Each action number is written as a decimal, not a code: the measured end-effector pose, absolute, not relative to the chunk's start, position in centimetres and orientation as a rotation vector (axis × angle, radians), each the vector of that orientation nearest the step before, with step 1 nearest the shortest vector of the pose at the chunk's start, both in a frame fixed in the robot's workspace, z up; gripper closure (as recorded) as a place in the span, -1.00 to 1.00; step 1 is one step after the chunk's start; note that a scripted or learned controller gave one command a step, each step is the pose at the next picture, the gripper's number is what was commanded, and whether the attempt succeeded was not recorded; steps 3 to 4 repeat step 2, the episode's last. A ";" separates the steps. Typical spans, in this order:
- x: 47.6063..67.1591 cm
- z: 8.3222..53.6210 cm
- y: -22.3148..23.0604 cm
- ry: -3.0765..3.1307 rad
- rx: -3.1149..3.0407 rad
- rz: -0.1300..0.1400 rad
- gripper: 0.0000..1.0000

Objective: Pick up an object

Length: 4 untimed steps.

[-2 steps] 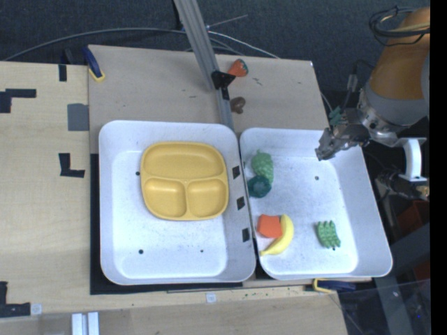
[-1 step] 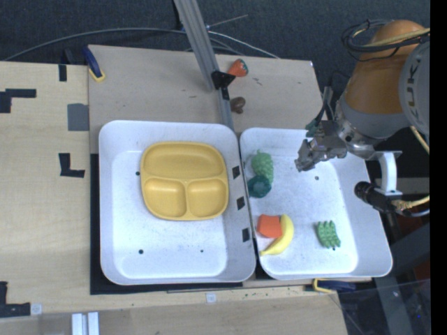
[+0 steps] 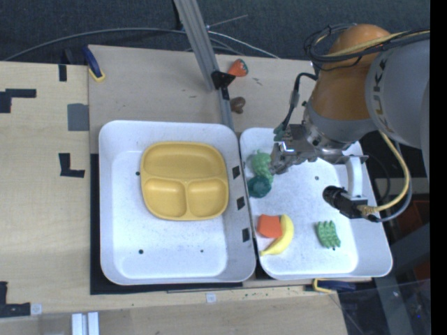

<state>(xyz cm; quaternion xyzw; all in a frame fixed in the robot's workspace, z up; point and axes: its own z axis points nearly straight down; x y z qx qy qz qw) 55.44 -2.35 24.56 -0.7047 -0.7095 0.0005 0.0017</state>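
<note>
My gripper (image 3: 279,160) hangs over the upper left part of the right bin (image 3: 363,257), under the orange wrist band. Right beside its tips lies a light green object (image 3: 260,162), touching or nearly touching them. A dark teal object (image 3: 259,185) sits just below that one. Lower in the same bin lie an orange-red piece (image 3: 269,225) against a yellow banana (image 3: 283,237), and a small green ridged object (image 3: 327,234) to their right. Nothing shows clearly between the fingers.
The left bin (image 3: 115,187) holds a yellow divided plate (image 3: 185,180). A grey pole (image 3: 199,33) slants down to the bins' divider. Small orange and brown items (image 3: 238,68) lie on the bench behind the bins. A black cable fitting (image 3: 339,197) hangs from the arm.
</note>
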 end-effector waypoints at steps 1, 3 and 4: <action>54.4 23.6 3.8 -2.227 -2.210 0.002 1.00; 53.8 23.3 9.3 -2.228 -2.210 0.002 1.00; 53.8 23.3 9.3 -2.228 -2.210 0.002 1.00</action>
